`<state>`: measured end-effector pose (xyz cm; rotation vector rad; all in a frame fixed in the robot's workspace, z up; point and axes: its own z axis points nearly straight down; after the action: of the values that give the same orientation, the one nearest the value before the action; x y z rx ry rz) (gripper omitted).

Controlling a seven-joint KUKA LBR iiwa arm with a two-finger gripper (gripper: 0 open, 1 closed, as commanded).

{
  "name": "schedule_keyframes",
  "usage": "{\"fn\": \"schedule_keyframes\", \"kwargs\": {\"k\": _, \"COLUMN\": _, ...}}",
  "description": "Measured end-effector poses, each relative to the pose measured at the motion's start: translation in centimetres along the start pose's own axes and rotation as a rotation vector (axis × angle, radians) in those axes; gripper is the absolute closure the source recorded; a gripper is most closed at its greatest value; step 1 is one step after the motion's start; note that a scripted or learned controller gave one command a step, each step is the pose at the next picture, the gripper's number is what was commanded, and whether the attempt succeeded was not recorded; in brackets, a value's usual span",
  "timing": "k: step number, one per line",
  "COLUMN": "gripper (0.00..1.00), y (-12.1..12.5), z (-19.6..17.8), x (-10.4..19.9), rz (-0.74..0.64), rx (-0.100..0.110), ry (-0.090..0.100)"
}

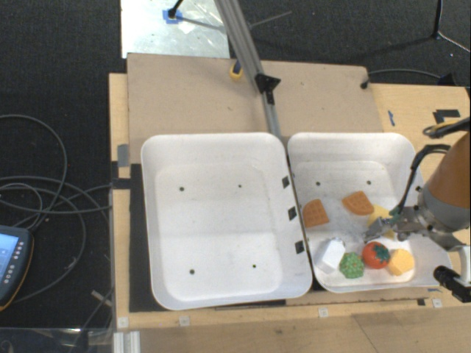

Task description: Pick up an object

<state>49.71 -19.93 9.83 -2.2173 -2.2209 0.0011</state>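
Red and round, the tomato sits near the front of the right bin, with a small green cap on top; being round, it has no clear long axis. Touching its left side is a knobbly green broccoli piece, and just beside its right is a yellow block, its long side running roughly toward the bin's front right corner. A white cube lies left of the broccoli, tilted so one corner points toward the bin's back. Farther back are two flat orange-brown pieces: a cracker near the bin's left wall, and a toast slice whose long axis slants from back left to front right. A pale yellow piece lies just right of the toast, partly hidden by the arm.

The jaws hang just behind the tomato, pointing left, above the bin floor; whether they are spread or pressed together I cannot tell. Nothing shows between them.

The left bin stands beside the right one on the desk.
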Motion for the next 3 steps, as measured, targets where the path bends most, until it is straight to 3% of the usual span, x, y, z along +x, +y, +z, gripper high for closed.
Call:
{"fn": "schedule_keyframes", "kwargs": {"k": 1, "gripper": 1.0, "y": 0.1, "z": -1.4, "x": -0.1, "rz": 0.0, "rx": -0.006, "ry": -0.002}}
{"fn": "schedule_keyframes", "kwargs": {"k": 3, "gripper": 1.0, "y": 1.1, "z": -11.9, "x": -1.1, "rz": -0.004, "rx": -0.01, "ry": -0.005}}
